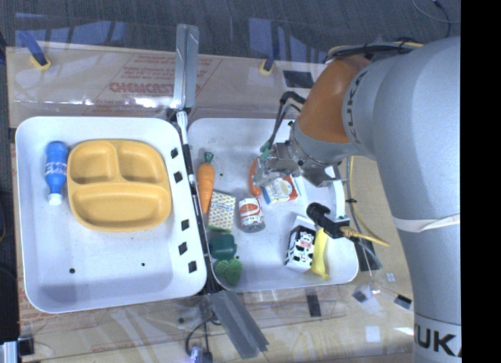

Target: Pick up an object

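My gripper (pixel 272 167) hangs low over the middle of the right bin (pixel 235 131), reaching in from the right. Directly under and beside it lies a white, blue and orange packet (pixel 279 191), with an orange curved piece (pixel 254 175) at its left. Whether the gripper touches either one is hidden by the wrist. A small red and white can (pixel 250 214) stands just in front of the gripper. A carrot (pixel 205 185) lies along the bin's left wall, with a patterned yellow packet (pixel 222 210) next to it.
A cow-patterned carton (pixel 298 248) and a banana (pixel 321 253) sit at the right bin's front right. Green items (pixel 224 256) lie at its front left. The left bin (pixel 31 197) holds a yellow divided tray (pixel 119 184) and a blue bottle (pixel 55 170).
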Motion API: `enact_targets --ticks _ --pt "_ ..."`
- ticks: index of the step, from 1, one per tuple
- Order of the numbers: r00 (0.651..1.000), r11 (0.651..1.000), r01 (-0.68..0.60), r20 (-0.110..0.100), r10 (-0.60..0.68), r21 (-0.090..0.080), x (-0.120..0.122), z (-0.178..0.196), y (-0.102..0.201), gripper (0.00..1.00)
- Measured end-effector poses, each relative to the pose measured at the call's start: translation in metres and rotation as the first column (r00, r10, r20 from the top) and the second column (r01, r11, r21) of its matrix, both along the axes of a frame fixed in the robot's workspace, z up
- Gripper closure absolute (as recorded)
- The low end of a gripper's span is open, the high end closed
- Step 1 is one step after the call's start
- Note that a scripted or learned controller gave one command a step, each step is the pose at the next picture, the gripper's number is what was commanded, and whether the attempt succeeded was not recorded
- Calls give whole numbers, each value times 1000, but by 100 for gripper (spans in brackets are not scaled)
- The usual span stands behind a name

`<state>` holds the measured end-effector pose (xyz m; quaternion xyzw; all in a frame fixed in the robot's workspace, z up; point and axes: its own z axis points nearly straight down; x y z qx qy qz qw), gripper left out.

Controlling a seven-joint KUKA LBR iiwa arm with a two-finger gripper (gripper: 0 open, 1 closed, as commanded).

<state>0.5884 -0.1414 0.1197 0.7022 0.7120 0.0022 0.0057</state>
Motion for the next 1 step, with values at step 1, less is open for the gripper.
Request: enact_targets --ticks 1 --pt "1000 1000 -1 0 1 0 0 0 0 0"
